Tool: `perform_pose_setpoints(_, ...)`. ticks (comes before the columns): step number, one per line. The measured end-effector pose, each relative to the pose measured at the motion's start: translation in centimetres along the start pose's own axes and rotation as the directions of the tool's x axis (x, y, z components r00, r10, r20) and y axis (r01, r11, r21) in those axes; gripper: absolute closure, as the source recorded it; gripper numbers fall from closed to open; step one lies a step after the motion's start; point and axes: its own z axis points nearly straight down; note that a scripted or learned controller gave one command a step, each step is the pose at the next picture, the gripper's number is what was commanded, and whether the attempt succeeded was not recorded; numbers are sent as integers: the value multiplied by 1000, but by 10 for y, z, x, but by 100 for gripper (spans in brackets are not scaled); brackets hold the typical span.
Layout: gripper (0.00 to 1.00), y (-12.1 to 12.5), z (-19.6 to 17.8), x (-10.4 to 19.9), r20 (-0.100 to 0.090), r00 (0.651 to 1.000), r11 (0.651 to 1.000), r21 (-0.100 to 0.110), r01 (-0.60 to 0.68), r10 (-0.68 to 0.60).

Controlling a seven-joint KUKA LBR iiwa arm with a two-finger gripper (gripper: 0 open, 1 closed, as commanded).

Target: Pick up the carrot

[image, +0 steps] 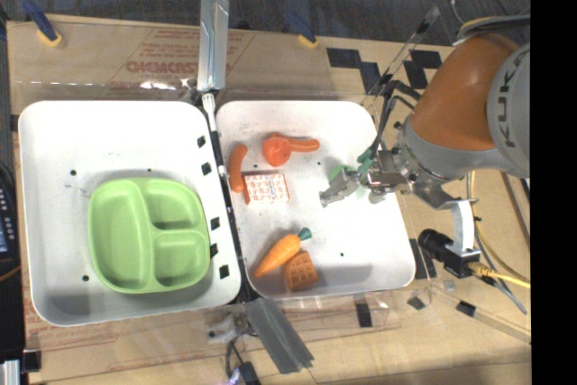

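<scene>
Starting from the left, the left bin (45,194) had just a green divided plate (151,234) sitting in it, well away from anything I cared about, so I judged it was there as a drop-off spot or plain clutter, not part of this job.

The right bin (379,257) was where all the loose stuff was. Using the carrot (278,255) as my landmark: it lay on its side near the bin's front wall, leafy end pointing up and to the right, resting against a waffle-looking brown piece (302,272) just to its right and a little below. Touching like that, I figured a grab could easily snag both. Above the carrot sat a small printed card or box (267,187), with a sausage (237,167) just left of that along the divider, and an orange scoop-shaped thing (287,146) further up.

My tool (341,186) hung up and to the right of the carrot, well apart from it, over bare bin floor. Its fingers looked spread with nothing between them, so released and empty as far as I could see. Carrot not picked yet.
</scene>
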Motion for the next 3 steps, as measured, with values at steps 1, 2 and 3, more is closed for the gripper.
perform_pose_setpoints(1, 0, -17, 149, 27, 1, 955, 955, -2, 297, -297)
perform_pose_setpoints(2, 100, -14, 137, 26, 4, 954, 954, -10, 299, -299)
perform_pose_setpoints(3, 100, -16, 48, 90, 2, 995, 995, -5, 102, -102)
